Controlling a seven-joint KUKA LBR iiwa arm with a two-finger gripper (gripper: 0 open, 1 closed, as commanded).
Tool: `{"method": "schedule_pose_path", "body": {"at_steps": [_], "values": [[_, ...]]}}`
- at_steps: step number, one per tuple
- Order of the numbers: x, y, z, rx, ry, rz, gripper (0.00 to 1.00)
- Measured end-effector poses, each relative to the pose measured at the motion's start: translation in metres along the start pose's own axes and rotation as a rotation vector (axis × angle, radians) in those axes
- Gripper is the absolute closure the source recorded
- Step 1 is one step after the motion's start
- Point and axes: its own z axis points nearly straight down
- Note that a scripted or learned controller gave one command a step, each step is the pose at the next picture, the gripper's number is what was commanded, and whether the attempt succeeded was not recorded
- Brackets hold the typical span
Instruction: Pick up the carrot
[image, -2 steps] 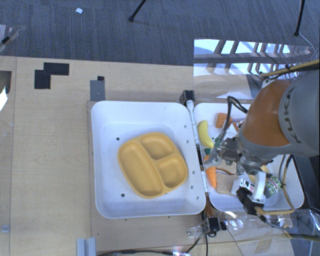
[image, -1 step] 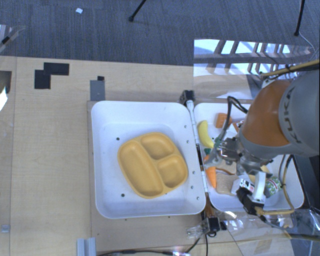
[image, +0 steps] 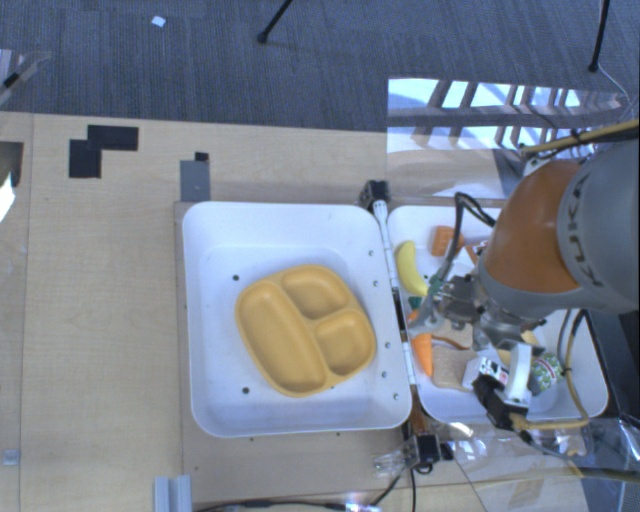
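Note:
The carrot (image: 424, 352) looks like a short orange piece lying near the left wall of the right bin (image: 590, 400), touching a slice of bread (image: 450, 372). My gripper (image: 452, 305) hangs low over the middle of that bin, just behind and to the right of the carrot. The grey arm with its orange band (image: 535, 235) covers most of the gripper. Nothing orange shows inside the gripper.
A yellow banana (image: 409, 268) lies along the right bin's left wall behind the carrot. An orange chunk (image: 443, 240) sits at the back and a green-and-white can (image: 546, 374) at the front right. The left bin (image: 205, 300) holds a yellow divided plate (image: 305, 328).

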Motion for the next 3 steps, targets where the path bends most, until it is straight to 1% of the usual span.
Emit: {"method": "schedule_pose_path", "body": {"at_steps": [1, 2, 3], "values": [[-0.066, 0.016, 0.087, -0.006, 0.0, -0.033, 0.0], [-0.08, 0.072, 0.094, -0.012, 0.004, 0.21, 0.0], [-0.117, 0.035, 0.094, -0.016, 0.008, 0.29, 0.0]]}}
